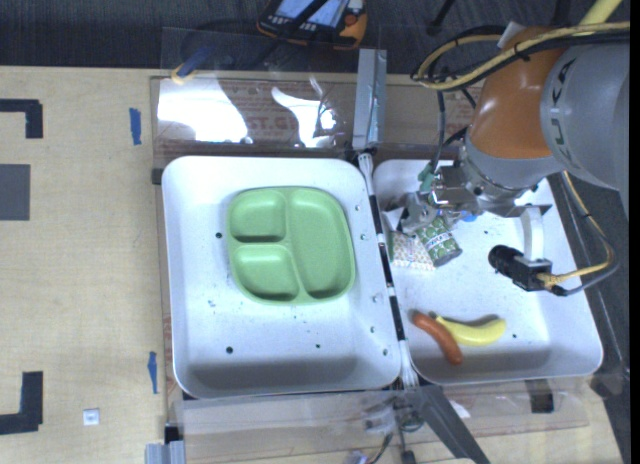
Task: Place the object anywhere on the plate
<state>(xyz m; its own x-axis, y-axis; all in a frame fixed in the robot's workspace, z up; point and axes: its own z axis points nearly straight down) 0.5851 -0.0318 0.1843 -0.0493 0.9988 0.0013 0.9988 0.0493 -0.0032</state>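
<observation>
A green plate (292, 243) with three compartments lies in the left bin (190, 332). My gripper (432, 210) hangs low over the upper left part of the right bin (570, 337), under the arm's orange band. Right below it lies a small patterned packet (428, 245), with a green-and-white piece and a pink-dotted piece that may be separate items. Whether the gripper touches it I cannot tell. A yellow banana (475, 330) and a red sausage (437, 337) rest side by side near the right bin's front edge.
A raised divider (385, 262) runs between the two bins. A black connector (518, 264) with a yellow cable hangs from the arm over the right bin. A clear plastic sheet (260, 102) and a handheld pendant (310, 10) lie behind the bins.
</observation>
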